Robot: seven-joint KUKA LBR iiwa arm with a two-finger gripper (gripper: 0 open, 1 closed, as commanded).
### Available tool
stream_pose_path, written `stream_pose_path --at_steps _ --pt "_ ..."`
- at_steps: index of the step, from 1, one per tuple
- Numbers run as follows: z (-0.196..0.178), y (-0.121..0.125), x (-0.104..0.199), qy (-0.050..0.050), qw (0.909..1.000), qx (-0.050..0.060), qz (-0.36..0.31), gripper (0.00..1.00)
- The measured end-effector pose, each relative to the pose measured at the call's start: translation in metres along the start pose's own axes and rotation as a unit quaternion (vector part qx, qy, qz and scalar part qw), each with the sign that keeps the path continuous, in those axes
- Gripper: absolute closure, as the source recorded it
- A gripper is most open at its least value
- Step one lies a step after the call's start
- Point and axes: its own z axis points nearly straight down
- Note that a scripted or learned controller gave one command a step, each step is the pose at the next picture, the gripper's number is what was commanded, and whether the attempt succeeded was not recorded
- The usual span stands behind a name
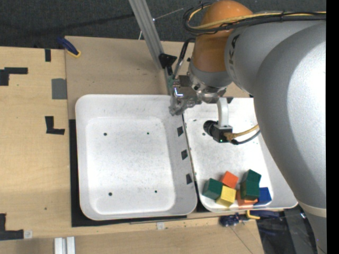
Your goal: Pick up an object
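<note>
Coloured blocks [233, 187] are heaped at the near end of the right bin [238, 155], and none is gripped. The gripper [177, 103] is seen at the far end, over the rim shared with the left bin [127, 163]. Whether it is parted or closed cannot be told. The heap is judged to lie well apart from it, toward the camera.

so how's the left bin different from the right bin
The right bin holds a cluster of coloured blocks at its near end; the left bin shows bare white floor with four small dark dots. The arm hangs over the right bin and hides part of it, while the left bin is almost wholly in view. Both are shallow, white and side by side, with the gripper at the far end of their shared edge.
</note>
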Motion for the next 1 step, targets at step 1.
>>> stream_pose_path --at_steps 1 --pt "-0.0084 0.0258 0.0377 0.0 1.0 0.0 0.0 1.0"
